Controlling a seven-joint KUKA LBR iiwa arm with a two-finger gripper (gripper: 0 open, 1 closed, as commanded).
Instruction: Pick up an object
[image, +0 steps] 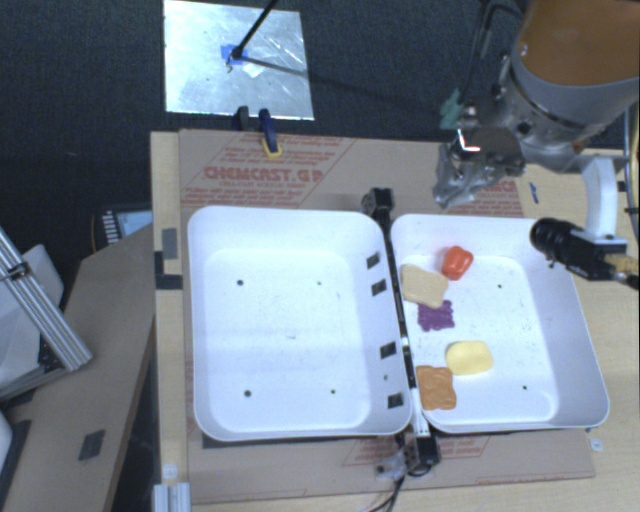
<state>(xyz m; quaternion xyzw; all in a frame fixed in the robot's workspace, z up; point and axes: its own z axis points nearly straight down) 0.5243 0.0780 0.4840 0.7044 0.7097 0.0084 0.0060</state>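
Camera view: gripper parked beyond right bin far edge, jaw state can't be told. Orange piece, tan slab, purple bit left lying inside.

Dark speckled floor; shiny, perhaps foil, sheet; tan bench.

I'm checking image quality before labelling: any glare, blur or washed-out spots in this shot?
In the camera view, the foil sheet at the top glares brightly; the white bins look nearly washed out, with soft shadows along their walls; the gripper is slightly blurred and carries a small bright light spot; the orange piece and yellow piece stay reasonably sharp.
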